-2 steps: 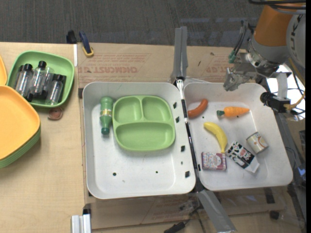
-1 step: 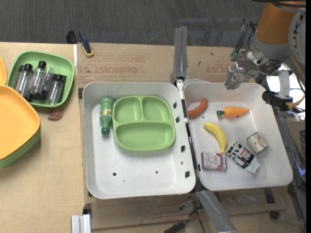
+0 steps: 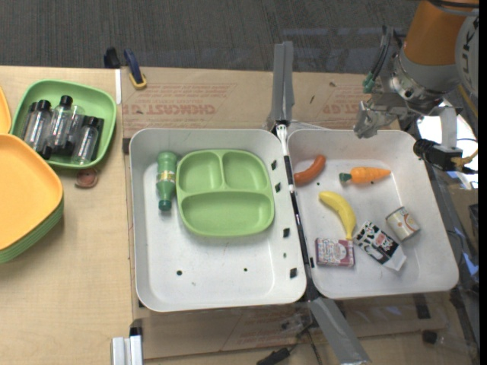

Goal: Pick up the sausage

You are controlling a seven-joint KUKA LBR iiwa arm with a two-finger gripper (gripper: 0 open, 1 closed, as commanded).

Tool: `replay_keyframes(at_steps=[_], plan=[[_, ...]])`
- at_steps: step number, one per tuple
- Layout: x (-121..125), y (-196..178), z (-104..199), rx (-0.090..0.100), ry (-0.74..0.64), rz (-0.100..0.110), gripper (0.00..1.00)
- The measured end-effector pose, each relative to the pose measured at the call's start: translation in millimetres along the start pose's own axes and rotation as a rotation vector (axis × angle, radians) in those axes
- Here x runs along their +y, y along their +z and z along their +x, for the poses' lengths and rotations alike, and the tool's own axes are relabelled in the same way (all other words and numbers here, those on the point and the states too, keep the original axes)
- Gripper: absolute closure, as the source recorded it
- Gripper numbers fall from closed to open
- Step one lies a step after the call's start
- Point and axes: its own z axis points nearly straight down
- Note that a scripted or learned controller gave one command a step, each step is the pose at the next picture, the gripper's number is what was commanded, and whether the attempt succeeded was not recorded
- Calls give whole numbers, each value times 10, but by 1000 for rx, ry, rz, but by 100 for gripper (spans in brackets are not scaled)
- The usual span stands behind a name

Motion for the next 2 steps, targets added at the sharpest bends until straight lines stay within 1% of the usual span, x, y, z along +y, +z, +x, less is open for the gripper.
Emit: replay_keyframes(at_steps=[2], plan=[[4,-162,-15,-2,-3,1,100]])
